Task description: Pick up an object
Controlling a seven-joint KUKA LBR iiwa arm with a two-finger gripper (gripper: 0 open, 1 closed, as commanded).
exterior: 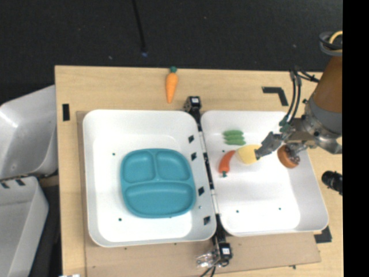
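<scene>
Pincer (266,146) is over the right bin (262,212), tip right at the yellow fruit (248,153) — can't tell if it's clenched or released. Red pepper (226,161) touches the fruit's left, green pod (233,137) just above; blue plate (157,182) in left bin (104,137), carrot (171,85) on the bench (242,88).

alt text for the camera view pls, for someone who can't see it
A robot gripper reaches from the right into the right bin, beside a yellow toy, red pepper and green item. The left bin holds a blue divided plate.
</scene>
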